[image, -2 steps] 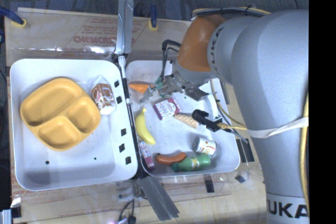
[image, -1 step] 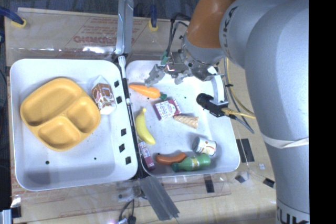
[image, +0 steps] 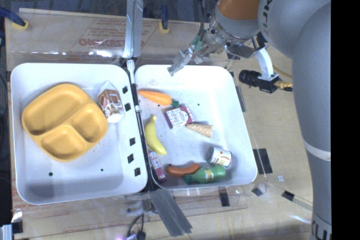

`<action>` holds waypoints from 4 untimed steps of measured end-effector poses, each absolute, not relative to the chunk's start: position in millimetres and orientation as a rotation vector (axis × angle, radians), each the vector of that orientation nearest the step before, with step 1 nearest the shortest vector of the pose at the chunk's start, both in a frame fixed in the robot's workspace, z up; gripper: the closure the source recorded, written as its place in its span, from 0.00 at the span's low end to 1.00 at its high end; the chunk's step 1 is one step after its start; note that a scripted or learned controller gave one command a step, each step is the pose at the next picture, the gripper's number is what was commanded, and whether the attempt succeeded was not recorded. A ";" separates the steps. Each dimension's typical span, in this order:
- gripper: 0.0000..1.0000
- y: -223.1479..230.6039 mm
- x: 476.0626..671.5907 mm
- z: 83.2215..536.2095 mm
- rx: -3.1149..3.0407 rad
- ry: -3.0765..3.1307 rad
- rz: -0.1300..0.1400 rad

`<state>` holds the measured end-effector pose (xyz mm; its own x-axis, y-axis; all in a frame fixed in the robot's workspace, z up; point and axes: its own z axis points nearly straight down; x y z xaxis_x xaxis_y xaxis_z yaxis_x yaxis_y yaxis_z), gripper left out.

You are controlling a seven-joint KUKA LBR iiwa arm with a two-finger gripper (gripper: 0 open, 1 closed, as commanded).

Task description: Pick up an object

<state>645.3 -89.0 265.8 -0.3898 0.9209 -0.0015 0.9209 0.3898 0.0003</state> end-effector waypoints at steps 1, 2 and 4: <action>0.00 -70.3 621.9 191.2 1.521 2.751 -0.003; 0.00 -98.6 652.8 142.0 1.361 2.830 -0.001; 1.00 -95.6 642.9 102.4 1.308 2.856 -0.002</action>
